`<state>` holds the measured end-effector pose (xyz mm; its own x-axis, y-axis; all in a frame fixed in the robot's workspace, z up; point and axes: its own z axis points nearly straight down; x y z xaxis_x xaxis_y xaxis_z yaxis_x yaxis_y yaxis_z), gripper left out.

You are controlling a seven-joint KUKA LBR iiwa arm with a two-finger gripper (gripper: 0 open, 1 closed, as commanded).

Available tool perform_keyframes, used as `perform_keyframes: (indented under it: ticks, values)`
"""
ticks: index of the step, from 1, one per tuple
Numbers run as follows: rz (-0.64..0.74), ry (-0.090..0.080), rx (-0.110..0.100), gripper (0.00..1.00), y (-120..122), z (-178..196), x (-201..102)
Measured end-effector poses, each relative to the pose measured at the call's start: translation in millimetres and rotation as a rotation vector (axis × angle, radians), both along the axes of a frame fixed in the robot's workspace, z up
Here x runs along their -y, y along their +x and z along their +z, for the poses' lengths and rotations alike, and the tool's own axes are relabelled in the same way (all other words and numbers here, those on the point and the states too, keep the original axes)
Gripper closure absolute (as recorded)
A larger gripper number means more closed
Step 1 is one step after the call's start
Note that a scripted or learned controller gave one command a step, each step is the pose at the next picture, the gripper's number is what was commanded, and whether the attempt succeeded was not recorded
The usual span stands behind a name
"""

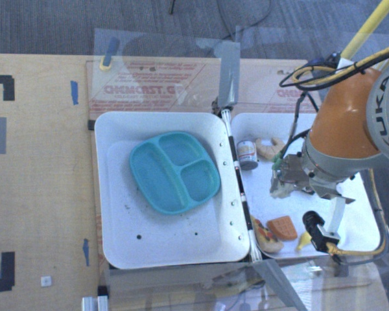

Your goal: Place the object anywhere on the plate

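Note:
A teal plate point(175, 172) with three compartments lies in the left white bin point(117, 238), holding nothing. My gripper point(282, 183) hangs low over the middle of the right bin point(363, 232), under the orange wrist. Just to its upper left a small tan pastry-like piece point(268, 149) lies beside a little can point(247, 154) with a pale label. An orange square piece point(282, 227) and a round multicoloured food toy point(267, 236) rest near the right bin's front left corner, below the gripper. I see nothing clearly held by the gripper.
A divider rail point(236, 186) separates the two bins. A clear sheet and a grey post point(228, 76) stand behind them. Bare wooden bench point(39, 193) spreads to the left.

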<state>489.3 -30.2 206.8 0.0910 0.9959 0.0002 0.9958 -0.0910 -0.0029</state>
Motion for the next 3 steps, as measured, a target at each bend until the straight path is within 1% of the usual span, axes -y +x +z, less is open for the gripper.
perform_keyframes:
  ticks: [1, 2, 3]
  values:
    - [-0.100, -0.001, 0.003, 1.00, -9.9, 5.7, 56.0]
    - [-0.169, -0.002, 0.004, 1.00, -5.2, 0.1, 113.9]
    - [-0.297, -0.003, 0.004, 1.00, -9.9, 13.2, 177.7]
